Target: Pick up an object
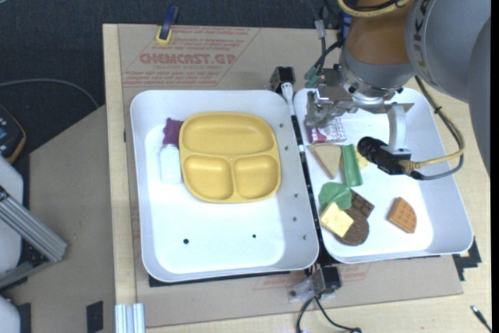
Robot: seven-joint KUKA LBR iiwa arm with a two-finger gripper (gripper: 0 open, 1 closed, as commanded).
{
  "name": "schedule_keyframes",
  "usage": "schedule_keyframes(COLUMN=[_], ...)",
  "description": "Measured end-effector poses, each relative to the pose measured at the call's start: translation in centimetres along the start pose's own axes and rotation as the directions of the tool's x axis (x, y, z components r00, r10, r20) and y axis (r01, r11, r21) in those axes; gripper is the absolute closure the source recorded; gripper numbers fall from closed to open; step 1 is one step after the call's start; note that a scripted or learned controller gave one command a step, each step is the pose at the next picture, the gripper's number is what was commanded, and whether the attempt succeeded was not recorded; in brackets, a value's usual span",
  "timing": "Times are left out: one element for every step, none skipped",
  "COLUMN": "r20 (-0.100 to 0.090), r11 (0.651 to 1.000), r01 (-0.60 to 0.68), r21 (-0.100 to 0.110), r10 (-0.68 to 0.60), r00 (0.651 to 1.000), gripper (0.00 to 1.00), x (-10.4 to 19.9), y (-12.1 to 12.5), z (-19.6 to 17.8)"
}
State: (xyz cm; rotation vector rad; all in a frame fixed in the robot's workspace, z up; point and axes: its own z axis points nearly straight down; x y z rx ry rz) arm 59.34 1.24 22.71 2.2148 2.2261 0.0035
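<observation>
Toys lie in the right bin (448,234). End effector (321,115) hangs low at its far left corner, reaching; grip state I cannot tell. Next, it must close on the pink wrapper (334,130).

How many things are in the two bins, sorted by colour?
Yellow: 2, the divided tray and a block
Green: 2
Brown: 3
Tan: 1 wedge
Purple: 1
White: 1
Total: 10

Bright, even overhead light; white bins (156,191) nearly blown out, glare washing their floors; soft short shadows under the yellow tray (230,155); focus slightly soft overall.
</observation>
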Motion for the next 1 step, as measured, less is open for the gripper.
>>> schedule_keyframes(r20=[-0.002], r11=[1.000], r01=[0.001], r21=[0.008], r10=[-0.001], r00=[1.000], gripper=[1.00], x=[5.61], y=[-1.85], z=[1.18])
